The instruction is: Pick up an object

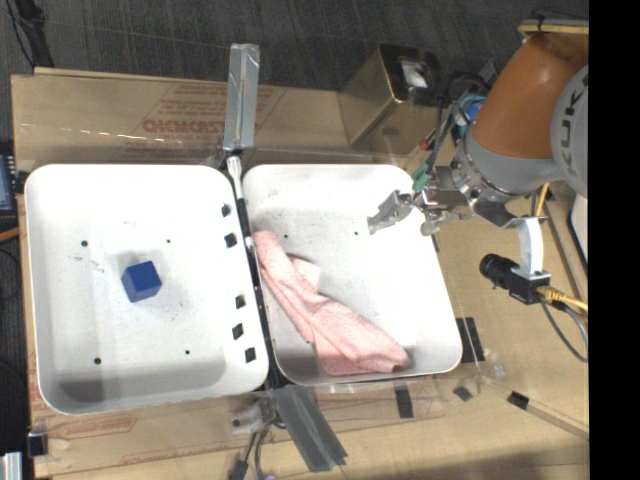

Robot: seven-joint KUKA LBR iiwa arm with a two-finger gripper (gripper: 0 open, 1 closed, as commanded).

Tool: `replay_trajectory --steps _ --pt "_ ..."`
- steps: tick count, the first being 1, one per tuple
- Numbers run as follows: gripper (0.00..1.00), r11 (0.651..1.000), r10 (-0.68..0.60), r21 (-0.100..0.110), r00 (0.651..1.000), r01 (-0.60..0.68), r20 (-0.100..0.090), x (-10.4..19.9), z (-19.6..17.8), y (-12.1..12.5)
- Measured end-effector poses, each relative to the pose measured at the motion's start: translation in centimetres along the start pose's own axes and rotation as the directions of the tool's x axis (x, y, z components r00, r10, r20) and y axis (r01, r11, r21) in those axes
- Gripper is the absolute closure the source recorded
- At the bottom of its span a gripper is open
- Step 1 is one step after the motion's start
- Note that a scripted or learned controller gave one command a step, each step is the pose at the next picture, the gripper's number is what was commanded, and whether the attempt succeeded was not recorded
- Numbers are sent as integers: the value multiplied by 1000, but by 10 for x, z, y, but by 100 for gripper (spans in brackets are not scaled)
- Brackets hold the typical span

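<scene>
While the grey and orange arm (pixel 520 98) reaches in from the right, its gripper (pixel 385 215) hovers over the upper right part of the right bin (pixel 345 183), fingers parted and holding nothing. Below and to its left, a pink cloth (pixel 325 313) lies crumpled across that bin's floor. Far to its left, a blue cube (pixel 142 280) sits in the left bin (pixel 60 193).
</scene>
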State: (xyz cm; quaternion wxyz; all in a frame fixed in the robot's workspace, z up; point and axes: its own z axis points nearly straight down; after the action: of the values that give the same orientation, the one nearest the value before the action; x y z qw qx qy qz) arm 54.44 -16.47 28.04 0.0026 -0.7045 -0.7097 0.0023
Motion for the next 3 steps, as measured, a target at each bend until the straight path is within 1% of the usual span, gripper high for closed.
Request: replay_trajectory --steps 1,2,3 --pt "0 961 -277 -6 961 277 4 28 -74 10" --pt "0 936 -353 0 936 353 0 70 85 -21" --pt "0 898 -441 0 898 441 -2 61 180 -42"
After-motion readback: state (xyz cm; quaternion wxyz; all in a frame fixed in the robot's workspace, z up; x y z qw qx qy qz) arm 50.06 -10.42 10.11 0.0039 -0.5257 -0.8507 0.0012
